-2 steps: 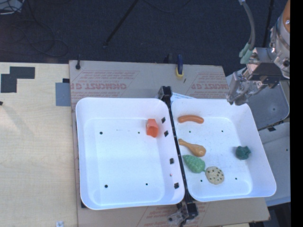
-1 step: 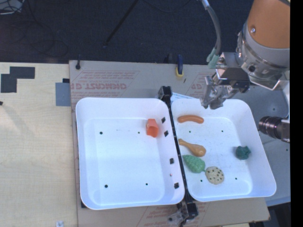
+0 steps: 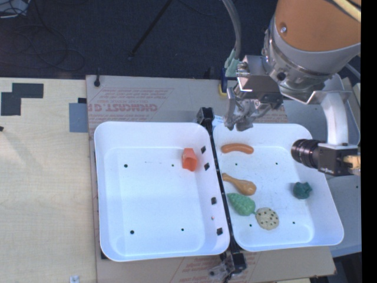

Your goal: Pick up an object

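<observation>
- In the right bin (image 3: 330, 229), nearest: a spotted cookie (image 3: 267, 218), a green leaf (image 3: 241, 204) and a drumstick (image 3: 240, 184).
- Farther back, the sausage (image 3: 237, 148) lies just below the tool (image 3: 240, 122).
- Tool's finger state: cannot tell.

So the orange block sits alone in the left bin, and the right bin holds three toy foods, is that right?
Not quite. The orange block does sit alone in the left bin, but the camera view shows five things in the right bin, not three: a hot dog, a drumstick, a green leafy piece, a spotted cookie and a dark green lump.
</observation>
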Motion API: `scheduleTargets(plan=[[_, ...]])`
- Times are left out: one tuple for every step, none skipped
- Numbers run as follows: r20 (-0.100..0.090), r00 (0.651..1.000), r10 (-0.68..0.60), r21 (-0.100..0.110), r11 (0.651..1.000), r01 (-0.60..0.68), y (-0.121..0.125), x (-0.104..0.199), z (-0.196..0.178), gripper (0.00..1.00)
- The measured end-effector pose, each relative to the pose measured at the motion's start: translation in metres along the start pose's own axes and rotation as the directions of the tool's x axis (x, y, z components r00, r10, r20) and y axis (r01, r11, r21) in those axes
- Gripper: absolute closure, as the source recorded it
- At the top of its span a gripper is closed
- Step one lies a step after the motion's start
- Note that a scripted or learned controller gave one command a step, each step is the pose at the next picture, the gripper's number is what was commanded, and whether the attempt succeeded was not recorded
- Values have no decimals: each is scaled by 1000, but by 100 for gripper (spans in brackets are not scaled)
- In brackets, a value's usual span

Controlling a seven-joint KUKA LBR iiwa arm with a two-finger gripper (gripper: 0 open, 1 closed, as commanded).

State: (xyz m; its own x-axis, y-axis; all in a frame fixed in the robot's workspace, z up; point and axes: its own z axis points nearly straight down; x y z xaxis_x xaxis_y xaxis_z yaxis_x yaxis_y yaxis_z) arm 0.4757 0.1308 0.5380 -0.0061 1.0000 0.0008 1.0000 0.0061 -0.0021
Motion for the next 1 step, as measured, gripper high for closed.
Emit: scheduleTargets(plan=[[1, 1000, 3, 1, 1000, -3, 0, 27, 1, 100]])
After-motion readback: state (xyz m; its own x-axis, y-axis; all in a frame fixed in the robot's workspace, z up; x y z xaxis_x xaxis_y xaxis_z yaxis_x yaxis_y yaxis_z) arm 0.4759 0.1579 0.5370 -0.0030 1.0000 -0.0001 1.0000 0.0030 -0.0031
